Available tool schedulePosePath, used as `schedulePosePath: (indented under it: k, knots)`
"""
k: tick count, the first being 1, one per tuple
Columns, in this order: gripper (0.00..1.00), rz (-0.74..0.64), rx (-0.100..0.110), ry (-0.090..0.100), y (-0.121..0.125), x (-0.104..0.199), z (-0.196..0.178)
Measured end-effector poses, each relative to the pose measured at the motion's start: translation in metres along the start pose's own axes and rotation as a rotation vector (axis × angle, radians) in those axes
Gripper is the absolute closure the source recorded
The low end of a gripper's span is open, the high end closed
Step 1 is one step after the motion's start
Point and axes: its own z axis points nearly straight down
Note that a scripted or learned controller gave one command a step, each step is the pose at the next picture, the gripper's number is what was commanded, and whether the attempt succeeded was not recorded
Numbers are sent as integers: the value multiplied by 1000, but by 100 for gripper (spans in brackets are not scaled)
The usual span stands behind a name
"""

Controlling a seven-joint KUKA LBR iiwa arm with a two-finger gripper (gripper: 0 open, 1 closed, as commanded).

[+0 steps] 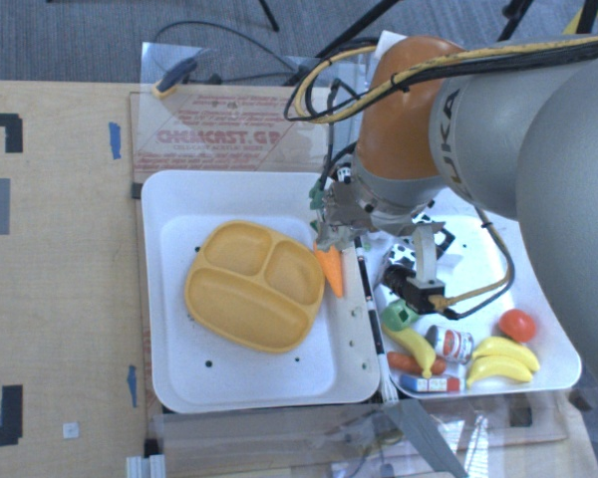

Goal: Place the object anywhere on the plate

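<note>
Nearest the camera, in the right bin [563,371], lie two bananas [500,360], a tomato [518,324] and a small can [451,345]. Farther back, the divided yellow plate [254,285] sits in the left bin [169,227]. At its right rim hangs the carrot [331,270], pinched at its top by the hand [331,235], tip pointing down. Behind rises the orange-banded arm [448,127].

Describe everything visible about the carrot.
The carrot is a small orange toy, plastic-looking, tapered, with its narrow end pointing down toward the near side. It hangs roughly upright just below the gripper, its top hidden at the fingers, so a firm grasp cannot be confirmed. It sits at the right edge of the yellow plate, over the left bin, near the divide between the bins.
</note>
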Motion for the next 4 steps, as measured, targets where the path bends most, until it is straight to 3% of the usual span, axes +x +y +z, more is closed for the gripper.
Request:
schedulePosePath:
  k: [1,2,3,4]
  knots:
    - [100,-385,8,3,-35,37,22]
    - [100,-594,1,2,-54,107,-34]
    - [100,-983,-3,0,59,110,-64]
    - [100,-1136,3,3,86,130,7]
